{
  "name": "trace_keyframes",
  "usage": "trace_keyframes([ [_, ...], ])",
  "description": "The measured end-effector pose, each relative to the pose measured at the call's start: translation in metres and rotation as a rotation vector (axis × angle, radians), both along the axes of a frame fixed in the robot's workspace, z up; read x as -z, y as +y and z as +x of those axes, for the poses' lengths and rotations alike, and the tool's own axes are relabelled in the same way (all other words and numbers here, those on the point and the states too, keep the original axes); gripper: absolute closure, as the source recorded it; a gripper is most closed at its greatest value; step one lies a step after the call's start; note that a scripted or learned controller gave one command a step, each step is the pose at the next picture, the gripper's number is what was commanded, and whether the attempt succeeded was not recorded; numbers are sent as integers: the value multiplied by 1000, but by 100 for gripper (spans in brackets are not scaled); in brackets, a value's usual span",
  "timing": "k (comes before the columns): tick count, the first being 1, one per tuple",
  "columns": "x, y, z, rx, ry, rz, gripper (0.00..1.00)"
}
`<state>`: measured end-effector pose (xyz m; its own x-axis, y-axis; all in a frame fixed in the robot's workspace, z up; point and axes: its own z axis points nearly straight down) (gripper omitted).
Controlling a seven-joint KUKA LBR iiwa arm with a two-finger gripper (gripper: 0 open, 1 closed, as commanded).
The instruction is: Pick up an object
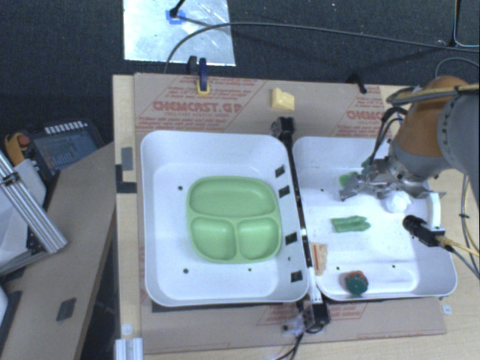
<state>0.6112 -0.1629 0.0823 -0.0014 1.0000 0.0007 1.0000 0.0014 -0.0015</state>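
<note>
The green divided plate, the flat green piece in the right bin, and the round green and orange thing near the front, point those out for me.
green divided plate (pixel 232 217), camera view, middle ridge.
flat green piece (pixel 349 223), camera view, centre of its top.
round green and orange thing (pixel 355 282), camera view, its middle.

Pale green tray (pixel 231 220) (white bins (pixel 165 223)), orange-banded arm (pixel 427 126).

1. The left bin (pixel 161 201) holds a green divided tray (pixel 231 217) at its middle, with bare floor all around it.
2. The right bin (pixel 427 276) has open floor between a green piece (pixel 349 223), a round object (pixel 355 282) and an orange strip (pixel 320 257).
3. The arm (pixel 427 137) hangs over its upper right.
</note>
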Motion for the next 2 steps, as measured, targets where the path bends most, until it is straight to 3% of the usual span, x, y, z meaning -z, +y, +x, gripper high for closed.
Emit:
trace_keyframes([
  [1,-13,-1,1,1,-6,-2,100],
  [2,-76,3,7,-3,-8,-2,100],
])
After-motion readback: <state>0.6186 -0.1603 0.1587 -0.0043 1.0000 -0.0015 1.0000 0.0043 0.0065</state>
